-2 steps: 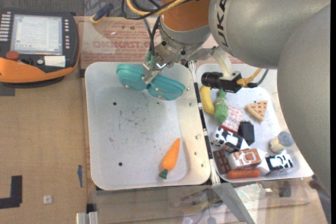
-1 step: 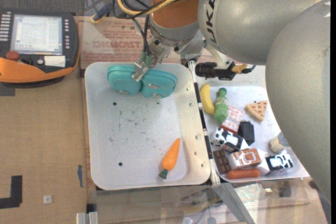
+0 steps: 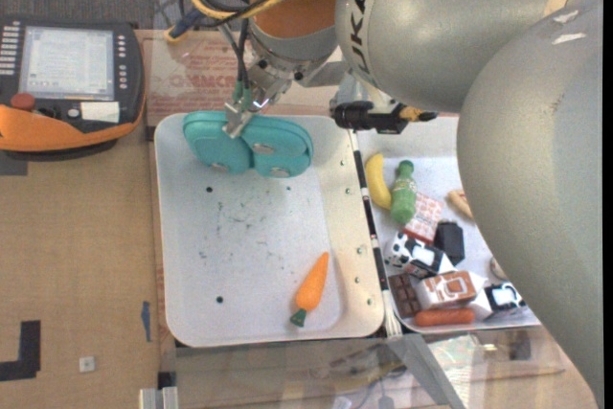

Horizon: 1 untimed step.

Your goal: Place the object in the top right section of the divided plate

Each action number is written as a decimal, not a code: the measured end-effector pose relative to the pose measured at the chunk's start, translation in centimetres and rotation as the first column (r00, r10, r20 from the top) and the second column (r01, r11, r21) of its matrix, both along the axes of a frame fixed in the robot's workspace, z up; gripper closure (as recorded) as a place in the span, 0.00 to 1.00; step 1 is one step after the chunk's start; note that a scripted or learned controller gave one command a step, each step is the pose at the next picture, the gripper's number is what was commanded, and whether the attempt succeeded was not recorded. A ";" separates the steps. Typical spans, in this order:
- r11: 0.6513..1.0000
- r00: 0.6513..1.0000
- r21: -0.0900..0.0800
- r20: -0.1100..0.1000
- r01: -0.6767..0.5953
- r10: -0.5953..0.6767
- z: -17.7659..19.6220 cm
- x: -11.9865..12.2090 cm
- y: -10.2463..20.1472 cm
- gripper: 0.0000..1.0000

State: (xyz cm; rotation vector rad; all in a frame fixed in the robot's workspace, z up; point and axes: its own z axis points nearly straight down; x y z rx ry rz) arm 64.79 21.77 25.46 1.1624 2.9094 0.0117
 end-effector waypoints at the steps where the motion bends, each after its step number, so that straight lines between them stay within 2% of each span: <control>1: 0.995 0.995 0.007 0.024 -0.100 0.100 -0.1 0.7 -0.2 1.00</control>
